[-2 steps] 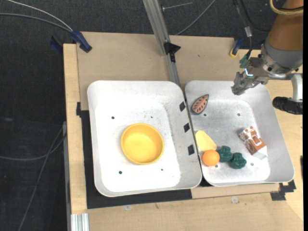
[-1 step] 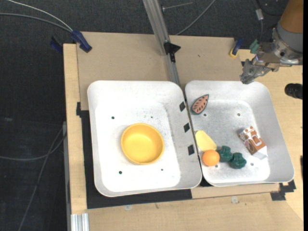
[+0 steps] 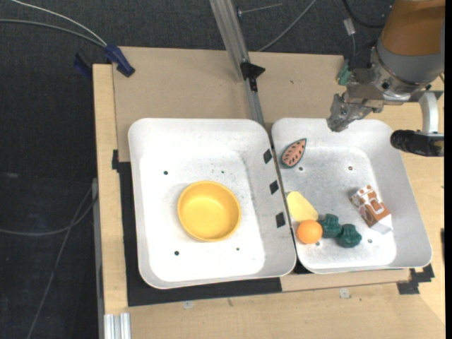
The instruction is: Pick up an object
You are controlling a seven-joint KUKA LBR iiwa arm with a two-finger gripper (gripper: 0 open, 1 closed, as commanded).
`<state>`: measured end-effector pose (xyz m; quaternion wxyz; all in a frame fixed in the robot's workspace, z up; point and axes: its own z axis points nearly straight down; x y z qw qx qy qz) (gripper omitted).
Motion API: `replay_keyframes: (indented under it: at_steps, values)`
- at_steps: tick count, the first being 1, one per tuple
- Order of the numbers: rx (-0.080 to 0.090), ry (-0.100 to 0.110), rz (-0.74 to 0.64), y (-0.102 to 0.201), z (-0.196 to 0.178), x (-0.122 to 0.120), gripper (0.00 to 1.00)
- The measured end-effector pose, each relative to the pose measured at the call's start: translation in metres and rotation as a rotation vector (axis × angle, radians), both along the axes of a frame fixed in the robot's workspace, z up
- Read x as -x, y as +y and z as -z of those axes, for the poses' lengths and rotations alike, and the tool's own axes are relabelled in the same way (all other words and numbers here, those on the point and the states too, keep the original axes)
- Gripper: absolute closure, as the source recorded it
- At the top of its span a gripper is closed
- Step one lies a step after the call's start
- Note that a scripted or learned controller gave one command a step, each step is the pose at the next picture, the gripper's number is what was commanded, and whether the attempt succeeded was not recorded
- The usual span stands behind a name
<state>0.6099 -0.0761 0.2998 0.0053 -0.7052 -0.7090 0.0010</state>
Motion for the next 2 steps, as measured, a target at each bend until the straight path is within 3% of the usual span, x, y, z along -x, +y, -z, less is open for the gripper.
replay_keyframes:
  at_steps: [2]
  values:
    - [0.001, 0.007, 0.001, 0.091, 0.038, 0.028, 1.00]
